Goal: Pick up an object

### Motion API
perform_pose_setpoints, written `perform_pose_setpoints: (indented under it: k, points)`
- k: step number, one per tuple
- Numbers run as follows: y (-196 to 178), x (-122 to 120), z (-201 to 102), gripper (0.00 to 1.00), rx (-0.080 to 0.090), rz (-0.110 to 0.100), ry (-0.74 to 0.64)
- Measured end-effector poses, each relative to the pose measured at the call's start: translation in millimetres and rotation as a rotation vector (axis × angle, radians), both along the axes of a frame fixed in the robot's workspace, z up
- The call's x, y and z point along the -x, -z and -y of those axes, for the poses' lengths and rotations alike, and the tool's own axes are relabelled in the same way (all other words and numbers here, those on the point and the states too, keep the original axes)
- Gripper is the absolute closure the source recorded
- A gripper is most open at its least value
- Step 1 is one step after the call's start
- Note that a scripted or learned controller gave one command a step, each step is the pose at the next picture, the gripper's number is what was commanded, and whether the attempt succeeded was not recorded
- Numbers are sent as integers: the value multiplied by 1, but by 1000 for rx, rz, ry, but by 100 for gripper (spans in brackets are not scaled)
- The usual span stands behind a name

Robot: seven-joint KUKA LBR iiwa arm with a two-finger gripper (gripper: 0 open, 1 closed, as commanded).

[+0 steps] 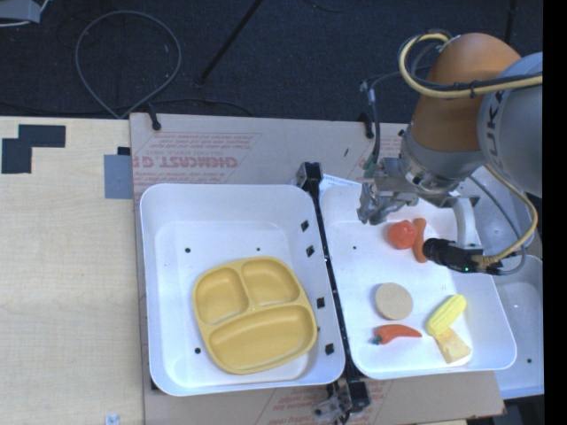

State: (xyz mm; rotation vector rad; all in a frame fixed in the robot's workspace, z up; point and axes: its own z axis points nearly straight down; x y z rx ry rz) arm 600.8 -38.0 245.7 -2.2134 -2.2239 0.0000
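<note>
Seen from above at a slant: two white bins side by side on a cardboard sheet across the middle of the frame. In the left bin [168, 237], lower centre, a yellow divided tray [254, 313], lying flat and alone. In the right bin [496, 326], at centre right, several small toys: a red piece [403, 234] with an orange piece [419, 240] touching its right side, near the upper middle; below these, a tan disc [393, 301]; lower still, an orange-red pepper [396, 333] just under the disc; to the right, a yellow corn cob [446, 314] with a pale yellow wedge [454, 347] touching its lower end. Reaching in from the upper right, the grey arm with its orange band, ending in the gripper [379, 207] over the upper left part of the right bin, just left of and slightly above the red piece. Nothing visible between the fingers; open or closed, cannot tell from this angle, with the wrist hiding most of them. As a judgement of progress: nothing lifted so far, every toy resting on the bin floor. Approach apparently under way, with the red piece the nearest candidate. Left to do: settling onto one object, closing on it, and raising it clear of the bin.
</note>
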Motion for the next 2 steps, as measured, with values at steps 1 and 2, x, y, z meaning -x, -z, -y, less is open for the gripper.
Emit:
perform_pose_setpoints:
  k: [1,2]
  points:
    - [7,13,-59,100,0,-3,0]
    - [4,13,-104,100,1,-1,0]
